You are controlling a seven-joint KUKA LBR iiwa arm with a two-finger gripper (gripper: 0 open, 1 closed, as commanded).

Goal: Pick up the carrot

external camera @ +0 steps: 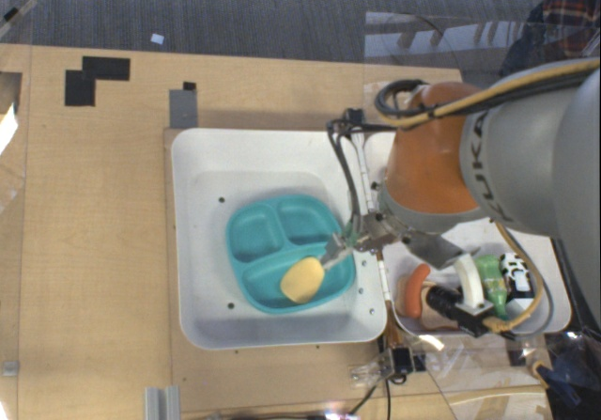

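Note:
The carrot (413,285), a small orange-red piece, lies in the right bin (556,315) near its left wall, partly covered by the arm. My gripper (332,255) is down in the left bin (188,221), over the right part of a teal divided plate (258,225). Its tip sits right beside a yellow rounded thing (301,280) resting on the plate's near compartment. The gripper is well to the left of the carrot, with the bin wall between them. Nothing shows clearly in its grasp.
A green thing (489,275) and a black-and-white thing (516,274) lie in the right bin beside the carrot. The grey arm with its orange band (427,164) covers most of that bin. Black marks (94,78) sit on the bench at the back left.

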